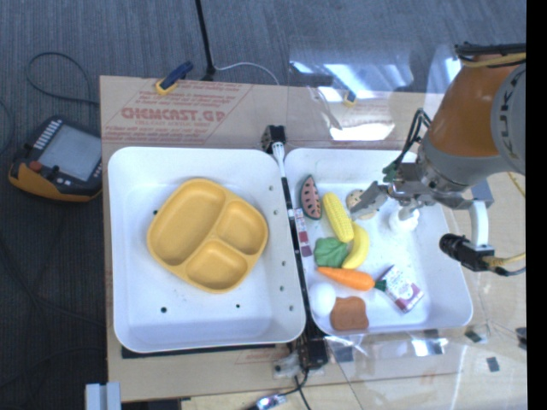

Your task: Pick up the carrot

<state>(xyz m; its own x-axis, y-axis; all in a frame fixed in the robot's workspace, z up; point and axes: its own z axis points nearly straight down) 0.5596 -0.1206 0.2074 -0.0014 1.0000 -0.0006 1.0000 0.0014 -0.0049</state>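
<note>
Jaws spread apart, holding nothing, above the right bin (pixel 451 290). The carrot (pixel 346 278) lies near its front edge, touching the banana (pixel 358 248); they might snag that instead.

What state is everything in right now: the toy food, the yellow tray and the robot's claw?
Orange toy carrot: lying flat in the right white bin, not gripped.
Yellow corn cob: lying flat, beside the yellow banana.
Watermelon slice: lying by the bin's left wall.
Yellow divided plastic tray: upright in the left white bin.
Two-finger gripper: above the right bin, holding nothing.
</note>
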